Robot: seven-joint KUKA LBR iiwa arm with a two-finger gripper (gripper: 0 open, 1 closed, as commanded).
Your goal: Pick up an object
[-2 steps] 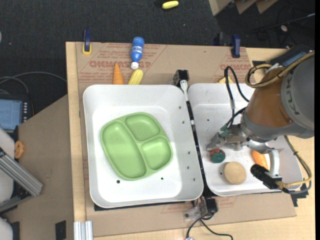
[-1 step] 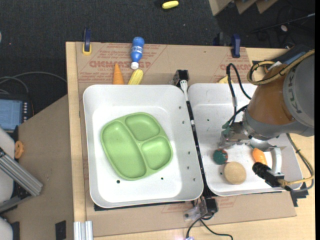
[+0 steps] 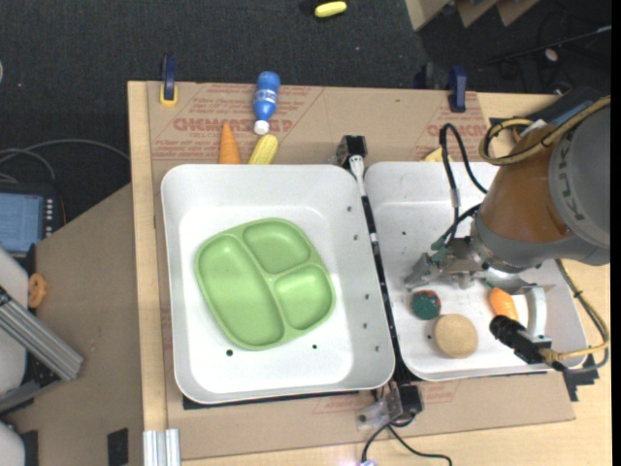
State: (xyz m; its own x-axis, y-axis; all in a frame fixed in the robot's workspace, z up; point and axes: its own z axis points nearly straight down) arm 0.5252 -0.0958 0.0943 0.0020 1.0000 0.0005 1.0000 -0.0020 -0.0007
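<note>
Just below the gripper (image 3: 434,263), finger state unclear, a dark green ball (image 3: 425,305) in the right bin (image 3: 408,192).

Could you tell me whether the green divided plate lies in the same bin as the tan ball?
No, the green divided plate lies in the left bin, while the tan ball sits in the right bin.

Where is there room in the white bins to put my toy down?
Bare floor rings the green divided plate in the left bin, widest along its top edge. The right bin is bare at its far end. Its near end is crowded: gripper, teal ball, tan ball, orange piece.
</note>
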